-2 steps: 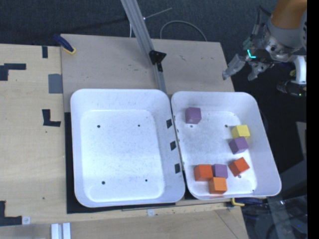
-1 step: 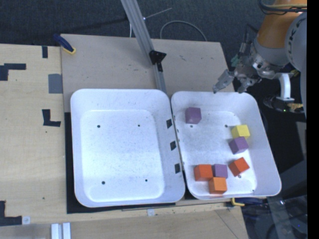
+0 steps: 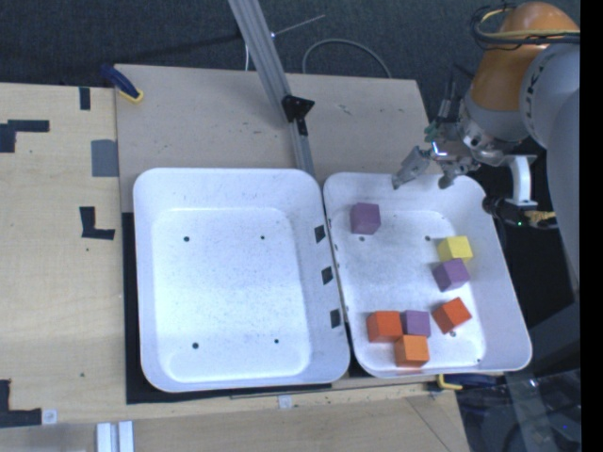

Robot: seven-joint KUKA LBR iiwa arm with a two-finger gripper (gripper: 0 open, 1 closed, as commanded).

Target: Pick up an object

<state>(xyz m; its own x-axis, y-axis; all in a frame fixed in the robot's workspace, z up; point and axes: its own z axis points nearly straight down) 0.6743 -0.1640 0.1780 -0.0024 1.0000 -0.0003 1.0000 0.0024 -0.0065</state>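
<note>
Orange cube [image 3: 411, 349] at lower right, in right bin [image 3: 499, 281].
Gripper [image 3: 426, 173] at upper right, fingers spread, holding nothing.

The arm [image 3: 542, 73] runs off the right edge. An orange block [image 3: 411, 349] hides part of the purple block [image 3: 416, 322] near the right bin's [image 3: 499, 328] front edge.

Even bright overhead light, soft shadows, white bins [image 3: 226, 182] slightly overexposed, mild blur.
</note>
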